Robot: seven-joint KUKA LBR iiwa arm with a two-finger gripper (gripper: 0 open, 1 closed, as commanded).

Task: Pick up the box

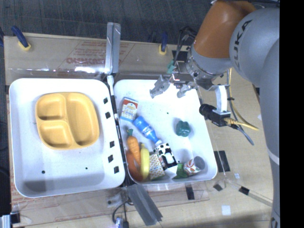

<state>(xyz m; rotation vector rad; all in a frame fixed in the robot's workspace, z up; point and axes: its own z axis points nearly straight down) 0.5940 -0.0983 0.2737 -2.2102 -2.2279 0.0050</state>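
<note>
Hovering with fingers spread and holding nothing, the gripper (pixel 169 90) hangs above the box (pixel 128 110), its label unreadable.

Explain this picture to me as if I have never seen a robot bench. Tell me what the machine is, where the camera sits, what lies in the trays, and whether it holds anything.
One camera, fixed above the bench, looks down at a slant. The grey machine with the orange band is a robot arm reaching in from the right. Its two-fingered gripper hangs open over the top of the right bin, with nothing between its fingers. The left bin holds a yellow divided plate. The right bin holds a small red and white box, a blue bottle, a carrot, a teal lump and more small items crowded along the near edge. The box lies untouched, at the bin's left side.
</note>
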